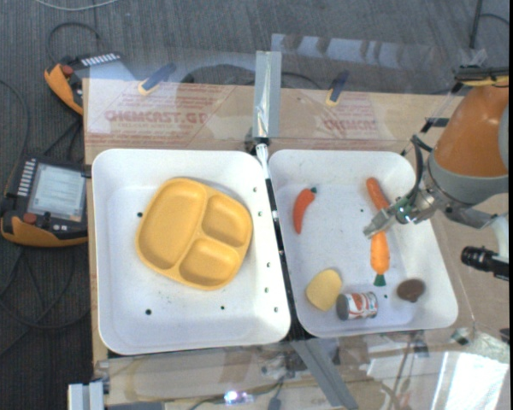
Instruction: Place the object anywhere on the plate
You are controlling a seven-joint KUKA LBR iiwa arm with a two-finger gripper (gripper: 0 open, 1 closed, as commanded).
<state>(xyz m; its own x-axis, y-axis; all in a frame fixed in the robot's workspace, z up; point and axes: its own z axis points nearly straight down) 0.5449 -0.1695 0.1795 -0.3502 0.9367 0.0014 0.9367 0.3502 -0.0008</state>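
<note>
A yellow divided plate lies in the left bin. The right bin holds an orange chili pepper, an orange sausage-like piece, a small carrot, a yellow lump, a tin can on its side and a dark brown piece. My gripper reaches in from the right and hovers between the sausage-like piece and the carrot. Nothing shows between its fingers.
A raised divider separates the two bins. A handheld pendant lies on the floor to the left of the bench. Cables run across the carpet at the back.
</note>
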